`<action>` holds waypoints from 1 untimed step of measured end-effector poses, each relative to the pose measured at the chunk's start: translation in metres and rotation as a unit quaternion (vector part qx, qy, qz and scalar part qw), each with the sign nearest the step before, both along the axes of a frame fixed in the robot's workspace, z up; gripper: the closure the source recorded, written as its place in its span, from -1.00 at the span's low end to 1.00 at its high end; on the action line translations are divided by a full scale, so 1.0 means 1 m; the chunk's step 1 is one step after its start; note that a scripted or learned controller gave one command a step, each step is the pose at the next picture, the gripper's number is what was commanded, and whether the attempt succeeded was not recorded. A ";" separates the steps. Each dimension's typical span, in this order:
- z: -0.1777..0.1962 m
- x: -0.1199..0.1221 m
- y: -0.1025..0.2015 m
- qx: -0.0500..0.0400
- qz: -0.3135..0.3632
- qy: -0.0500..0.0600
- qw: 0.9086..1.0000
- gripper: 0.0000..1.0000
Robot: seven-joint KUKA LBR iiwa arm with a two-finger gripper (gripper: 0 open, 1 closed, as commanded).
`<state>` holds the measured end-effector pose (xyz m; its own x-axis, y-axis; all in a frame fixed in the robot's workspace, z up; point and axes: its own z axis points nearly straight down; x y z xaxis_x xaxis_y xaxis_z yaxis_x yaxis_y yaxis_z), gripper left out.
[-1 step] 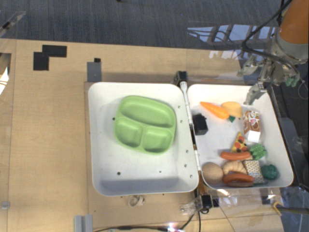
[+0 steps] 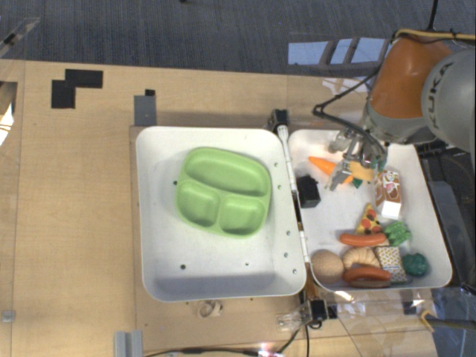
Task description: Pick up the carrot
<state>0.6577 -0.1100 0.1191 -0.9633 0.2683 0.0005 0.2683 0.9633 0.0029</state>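
**Gripper poised beside the carrot in the right bin**

Nearest the camera, at the front of the right bin, lies a crowded heap of toy food.

Going outward from the gripper: it hangs over the back of that bin, and whether it is apart or together cannot be told from this slant. Just to its left, touching or nearly so, the carrot lies flat on the bin floor, its point toward the middle divider. Nothing is visibly held. A black block sits just in front of the carrot.

The carrot looks like a small hollow plastic toy: light, stiff, smooth and probably slippery, tapering so that a pinch near the tip would likely squeeze it away. Taking it across the thicker end, nearest the gripper, seems the safer hold.

Counted: one carrot, one black block, two sausages, one pizza slice, one bread roll, two green vegetables, one printed packet. In the left bin rests one green tray with three compartments. Two bins, one arm.
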 end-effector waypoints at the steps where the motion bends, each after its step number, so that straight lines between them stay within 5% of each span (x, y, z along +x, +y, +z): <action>1: -0.014 0.002 0.010 -0.003 -0.078 -0.003 0.997 -1.00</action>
<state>0.6599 -0.0998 0.1048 -0.9098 0.4150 -0.0080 0.4150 0.9098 0.0000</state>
